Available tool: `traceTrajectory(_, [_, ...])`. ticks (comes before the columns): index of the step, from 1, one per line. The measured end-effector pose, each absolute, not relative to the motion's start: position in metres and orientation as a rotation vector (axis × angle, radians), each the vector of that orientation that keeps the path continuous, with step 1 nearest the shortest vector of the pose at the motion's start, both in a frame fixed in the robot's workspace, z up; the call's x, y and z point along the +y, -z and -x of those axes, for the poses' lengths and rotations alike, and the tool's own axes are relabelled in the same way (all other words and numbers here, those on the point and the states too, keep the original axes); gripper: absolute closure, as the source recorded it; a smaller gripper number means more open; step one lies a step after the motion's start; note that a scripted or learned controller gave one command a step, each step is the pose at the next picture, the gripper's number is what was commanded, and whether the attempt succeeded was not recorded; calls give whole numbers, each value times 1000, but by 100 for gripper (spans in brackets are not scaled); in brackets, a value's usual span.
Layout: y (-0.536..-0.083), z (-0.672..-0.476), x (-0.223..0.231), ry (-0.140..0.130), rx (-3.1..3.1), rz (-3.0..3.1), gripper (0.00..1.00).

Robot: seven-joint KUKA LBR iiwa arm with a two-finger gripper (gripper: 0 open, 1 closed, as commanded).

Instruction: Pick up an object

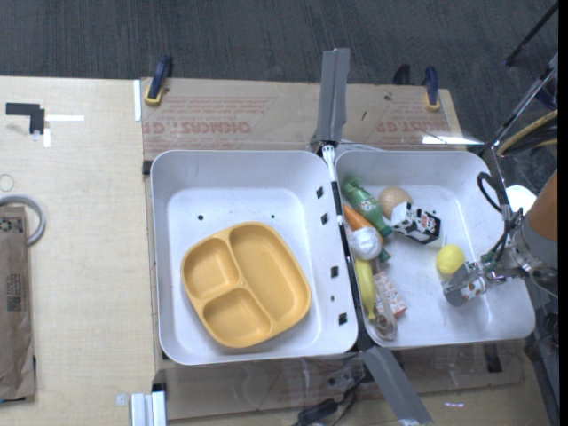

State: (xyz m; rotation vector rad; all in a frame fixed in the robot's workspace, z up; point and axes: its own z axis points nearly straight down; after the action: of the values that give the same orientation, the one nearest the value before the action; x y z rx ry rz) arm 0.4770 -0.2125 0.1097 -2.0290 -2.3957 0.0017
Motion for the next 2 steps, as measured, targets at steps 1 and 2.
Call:
traceTrajectory(1, [-91,-515,-202,1,-2038,2385,0])
traceTrajectory(2, [-99,-514,-204,-3,-2036,2389,100])
